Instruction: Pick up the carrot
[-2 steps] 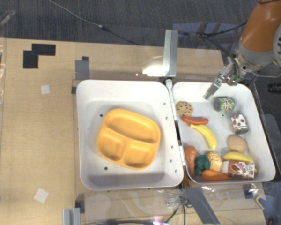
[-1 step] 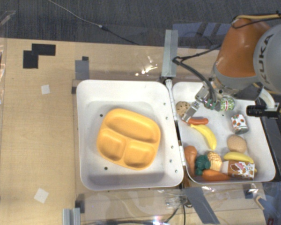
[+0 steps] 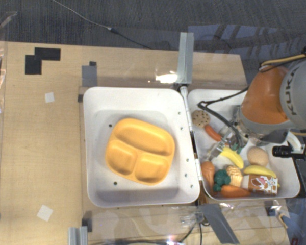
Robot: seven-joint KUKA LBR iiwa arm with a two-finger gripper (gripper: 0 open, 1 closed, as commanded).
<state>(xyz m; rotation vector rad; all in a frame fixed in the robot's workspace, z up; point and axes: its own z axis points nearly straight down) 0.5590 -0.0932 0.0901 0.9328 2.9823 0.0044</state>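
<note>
Left bin (image 3: 92, 152): a yellow divided tray (image 3: 140, 150) sits in the middle, nothing else in it. You can ignore it for this job.

Right bin (image 3: 295, 188): crowded. From its left edge you have an orange carrot-like piece (image 3: 208, 173) lying along the divider, then a small green broccoli (image 3: 222, 178), an ear of corn (image 3: 234, 175), and a second orange carrot-like piece (image 3: 235, 191) along the near wall. Higher up there's a round speckled cookie (image 3: 200, 118), a short reddish sausage-like piece (image 3: 212, 132), a banana (image 3: 233, 157), a pale potato (image 3: 258, 156), another banana (image 3: 259, 171) and a small printed carton (image 3: 263, 185).

Risks as you'd judge them: several orange items look alike, so the program could settle on the wrong one. Both carrot candidates are hemmed in, one against the divider, one against the near wall under the corn and broccoli. A finger could land on a neighbour or the wall, and the tapered, smooth carrot could squirt out of a pinch.

Arm: it reaches in from the right, orange band and grey housing over the bin's upper right. The gripper (image 3: 225, 146) is down low, just beside the upper banana and near the reddish piece. You can't tell from here whether it is spread or closed, or whether it has anything.
</note>
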